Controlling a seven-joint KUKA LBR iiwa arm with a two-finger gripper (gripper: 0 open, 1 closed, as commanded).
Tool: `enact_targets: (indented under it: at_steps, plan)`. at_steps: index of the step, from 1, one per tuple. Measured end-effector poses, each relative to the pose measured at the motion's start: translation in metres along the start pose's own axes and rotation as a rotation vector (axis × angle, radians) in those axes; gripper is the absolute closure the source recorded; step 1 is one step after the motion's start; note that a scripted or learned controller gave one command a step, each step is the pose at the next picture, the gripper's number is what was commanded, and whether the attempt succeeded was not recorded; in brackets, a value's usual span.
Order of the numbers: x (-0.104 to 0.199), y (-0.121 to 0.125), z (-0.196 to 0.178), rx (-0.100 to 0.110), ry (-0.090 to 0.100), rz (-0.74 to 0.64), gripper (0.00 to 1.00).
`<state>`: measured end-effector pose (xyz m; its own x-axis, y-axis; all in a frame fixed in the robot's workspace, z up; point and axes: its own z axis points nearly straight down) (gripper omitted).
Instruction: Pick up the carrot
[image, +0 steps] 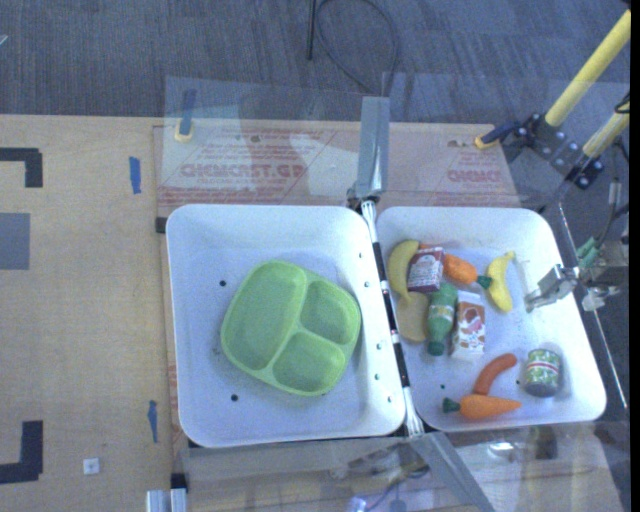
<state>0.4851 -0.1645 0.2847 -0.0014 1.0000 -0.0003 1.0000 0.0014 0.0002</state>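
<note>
Scanning big to small: the shallow white right-hand bin (575, 290), then my gripper (556, 285) at its right rim — I cannot tell its state. The small orange plastic carrot (484, 406) lies near the front edge — probably light, stiff, slick; I'd pinch mid-body.

Single fixed camera, mounted above the counter (80, 330), looks down at a slant from moderate height. Both white bins fall in frame: left bin (195, 400) centred, right bin (565, 395) beside it, toward the frame's right edge.
</note>
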Motion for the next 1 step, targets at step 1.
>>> enact_targets:
  at_steps: [1]
  plan:
    - [0.0325,0.0715,-0.0104,-0.002,-0.001,-0.047,0.00]
